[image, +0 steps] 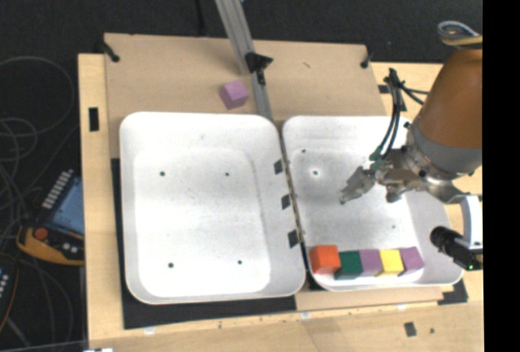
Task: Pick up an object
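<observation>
Five blocks crowd the right bin's near wall, so the tool, hovering farther back, seemingly open and empty, risks jamming against neighbours or the rim.

At the left edge of the frame we see a handheld pendant with a lit screen, lying among dark cables on the black floor. A grey metal strut slants from top centre down to the wooden bench.

Hand above right bin; five blocks along its near rim.
</observation>
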